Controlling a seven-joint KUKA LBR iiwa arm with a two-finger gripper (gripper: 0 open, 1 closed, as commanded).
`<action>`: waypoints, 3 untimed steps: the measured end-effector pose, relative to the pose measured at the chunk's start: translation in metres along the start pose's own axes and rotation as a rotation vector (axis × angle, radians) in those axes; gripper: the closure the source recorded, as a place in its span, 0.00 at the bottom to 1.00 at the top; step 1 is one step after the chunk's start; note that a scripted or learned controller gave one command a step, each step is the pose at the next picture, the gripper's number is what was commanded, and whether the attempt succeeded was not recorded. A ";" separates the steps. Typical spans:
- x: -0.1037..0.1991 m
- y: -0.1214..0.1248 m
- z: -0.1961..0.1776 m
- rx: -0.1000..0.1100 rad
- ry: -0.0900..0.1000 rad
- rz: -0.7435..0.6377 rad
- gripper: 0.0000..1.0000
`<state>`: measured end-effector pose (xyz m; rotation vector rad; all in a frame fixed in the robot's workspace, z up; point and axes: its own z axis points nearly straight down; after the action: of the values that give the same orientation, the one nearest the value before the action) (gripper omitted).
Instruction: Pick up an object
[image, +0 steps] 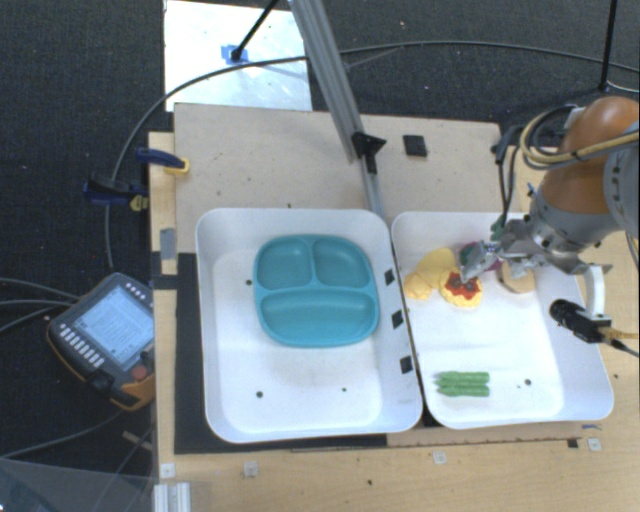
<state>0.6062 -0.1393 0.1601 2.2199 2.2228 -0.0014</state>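
Note:
The right bin (570, 380) holds several toy foods. A yellow piece (428, 272) lies near its left wall, with a red-and-yellow piece (463, 291) beside it. A tan piece (519, 279) lies to their right, and a green bean pod (462, 383) rests near the front. My gripper (476, 258) hangs low over the back of the right bin, right above the red-and-yellow piece and between the yellow and tan pieces. Its tip is small and cluttered in this view.
The left bin (230, 390) contains a teal divided plate (316, 290). A metal pole (335, 85) slants across the back of the bench. A teach pendant (105, 335) lies off the bench at the left. Cables hang around the arm's wrist (585, 180).

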 end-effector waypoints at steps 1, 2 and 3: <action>0.000 0.010 0.045 -0.002 0.000 -0.003 0.00; 0.000 0.012 0.075 -0.004 -0.001 -0.001 0.00; 0.000 0.013 0.062 -0.009 0.000 0.000 1.00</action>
<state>0.6193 -0.1390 0.0981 2.2147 2.2185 0.0085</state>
